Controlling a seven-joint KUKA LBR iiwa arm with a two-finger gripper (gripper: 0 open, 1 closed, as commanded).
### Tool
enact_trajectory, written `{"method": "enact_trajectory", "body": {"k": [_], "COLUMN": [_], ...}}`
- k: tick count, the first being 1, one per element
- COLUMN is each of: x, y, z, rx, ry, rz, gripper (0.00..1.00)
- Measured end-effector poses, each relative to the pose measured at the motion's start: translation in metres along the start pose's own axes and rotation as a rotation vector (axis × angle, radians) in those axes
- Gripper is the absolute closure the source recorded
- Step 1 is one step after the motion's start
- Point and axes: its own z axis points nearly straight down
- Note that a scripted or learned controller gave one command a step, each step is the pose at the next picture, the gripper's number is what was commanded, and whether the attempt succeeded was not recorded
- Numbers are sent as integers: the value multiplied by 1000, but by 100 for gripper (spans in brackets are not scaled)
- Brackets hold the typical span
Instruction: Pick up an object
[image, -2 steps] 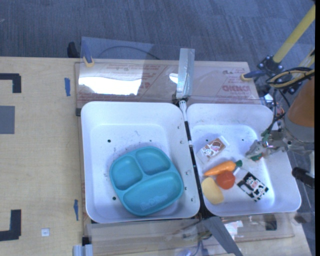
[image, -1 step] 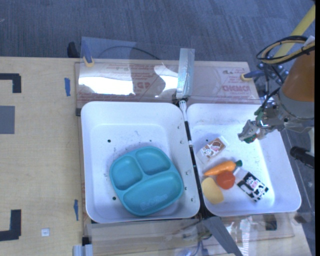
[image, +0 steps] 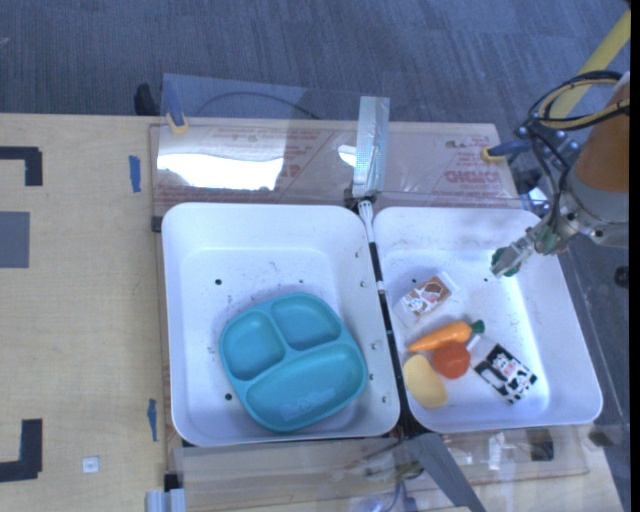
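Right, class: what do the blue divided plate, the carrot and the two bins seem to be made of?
Blue divided plate: probably moulded plastic, matt, with an even colour and rounded compartment ridges. Carrot: likely a plastic toy, uniformly orange with a slight sheen and a green tip. Left bin and right bin: seemingly thin formed plastic, white and semi-glossy, with rounded corners.
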Motion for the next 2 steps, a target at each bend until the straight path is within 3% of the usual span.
{"method": "enact_trajectory", "body": {"k": [1,2], "x": [81,102], "y": [8,-15], "z": [-64,-45], "rx": [-4,3], "ry": [1,5], "rz": [23,66], "gripper": [100,100]}}
